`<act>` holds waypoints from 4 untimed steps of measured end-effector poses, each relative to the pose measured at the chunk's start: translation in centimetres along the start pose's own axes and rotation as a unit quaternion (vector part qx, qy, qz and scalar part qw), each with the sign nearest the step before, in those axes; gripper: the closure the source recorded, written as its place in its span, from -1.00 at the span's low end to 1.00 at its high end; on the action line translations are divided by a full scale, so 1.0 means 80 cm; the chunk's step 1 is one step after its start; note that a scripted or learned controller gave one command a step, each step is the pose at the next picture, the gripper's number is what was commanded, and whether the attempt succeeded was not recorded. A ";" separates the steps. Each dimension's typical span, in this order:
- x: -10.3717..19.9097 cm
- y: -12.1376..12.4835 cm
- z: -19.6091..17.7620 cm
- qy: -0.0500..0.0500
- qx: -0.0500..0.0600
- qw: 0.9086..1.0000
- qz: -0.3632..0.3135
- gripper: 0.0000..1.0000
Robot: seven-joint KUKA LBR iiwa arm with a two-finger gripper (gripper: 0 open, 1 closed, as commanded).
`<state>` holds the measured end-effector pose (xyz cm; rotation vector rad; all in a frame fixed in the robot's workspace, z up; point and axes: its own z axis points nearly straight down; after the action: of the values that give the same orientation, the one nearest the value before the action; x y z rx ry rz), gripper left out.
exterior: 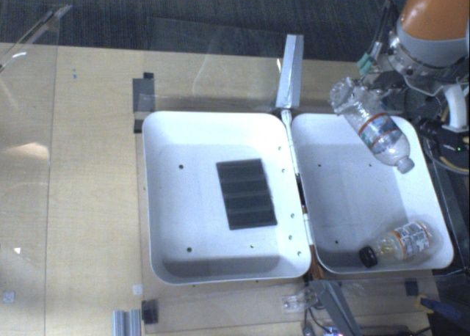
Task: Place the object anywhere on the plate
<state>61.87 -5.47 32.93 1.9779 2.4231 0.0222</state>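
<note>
A dark ribbed rectangular plate [246,194] lies flat in the middle of the left bin [165,180]. My gripper [361,86] hangs over the far edge of the right bin [330,202], shut on the crumpled upper end of a clear plastic bottle [382,136] with a red and white label. The bottle slants down to the right from the fingers, its white cap end lowest, lifted above the bin floor. A second clear bottle [400,243] with a black cap lies on its side in the right bin's near right corner.
A metal divider post [290,70] stands behind the seam between the two bins. Cables and arm hardware [444,129] crowd the right bin's far right side. A transparent panel [44,107] covers the bench on the left.
</note>
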 end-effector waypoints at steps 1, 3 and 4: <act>0.002 0.002 -0.014 0.000 -0.003 1.000 -0.003 1.00; 0.003 0.005 -0.017 0.001 0.005 0.989 -0.149 1.00; 0.046 0.050 0.024 0.002 0.006 0.986 -0.168 1.00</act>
<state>65.07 -1.06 31.09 1.5464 2.7280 0.0065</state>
